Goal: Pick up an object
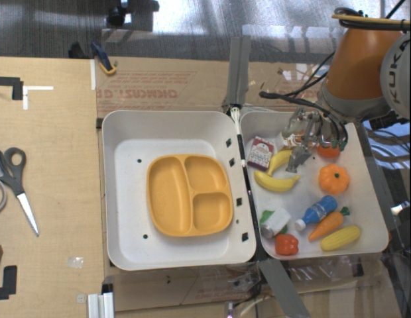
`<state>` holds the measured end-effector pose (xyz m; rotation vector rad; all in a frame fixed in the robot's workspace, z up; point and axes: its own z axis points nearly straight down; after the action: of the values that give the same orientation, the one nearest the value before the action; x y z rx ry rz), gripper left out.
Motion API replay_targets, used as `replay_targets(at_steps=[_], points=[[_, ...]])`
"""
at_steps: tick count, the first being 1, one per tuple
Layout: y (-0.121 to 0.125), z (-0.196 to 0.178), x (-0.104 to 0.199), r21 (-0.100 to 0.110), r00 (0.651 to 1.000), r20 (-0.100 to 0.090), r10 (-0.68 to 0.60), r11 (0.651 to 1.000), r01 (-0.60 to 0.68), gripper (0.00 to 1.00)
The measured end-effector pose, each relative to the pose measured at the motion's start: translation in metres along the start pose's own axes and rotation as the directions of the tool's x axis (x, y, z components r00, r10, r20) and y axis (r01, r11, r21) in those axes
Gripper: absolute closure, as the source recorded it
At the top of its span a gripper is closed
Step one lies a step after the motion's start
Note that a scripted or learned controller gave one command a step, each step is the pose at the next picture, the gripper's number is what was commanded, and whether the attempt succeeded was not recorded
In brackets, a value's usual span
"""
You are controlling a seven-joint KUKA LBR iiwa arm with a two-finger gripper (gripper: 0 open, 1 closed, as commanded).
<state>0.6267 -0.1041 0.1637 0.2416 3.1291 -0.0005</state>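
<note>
gripper (298,156) low in right white bin (372,197), just above curved yellow plastic banana (277,179); finger state unclear, cannot tell; crowded toys, risk: banana slips or small red box (261,154) gets nudged

"KUKA" on the arm (399,71)

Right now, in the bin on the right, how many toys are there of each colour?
Yellow: 2, the banana and the corn
Orange: 2, the pumpkin and the carrot
Red: 3, the pepper, the tomato and the small box
Blue: 1, the bottle
White and green: 1, the carton
Total: 9
</note>
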Motion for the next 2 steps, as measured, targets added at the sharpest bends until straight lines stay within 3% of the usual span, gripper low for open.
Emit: replay_targets(at_steps=[1, 2], points=[[-0.099, 0.065, 0.01, 0.0, 0.997, 0.001, 0.077, 0.997, -0.077, 0.0], [-0.121, 0.07, 0.044, 0.001, 0.995, 0.001, 0.099, 0.995, -0.099, 0.0]])
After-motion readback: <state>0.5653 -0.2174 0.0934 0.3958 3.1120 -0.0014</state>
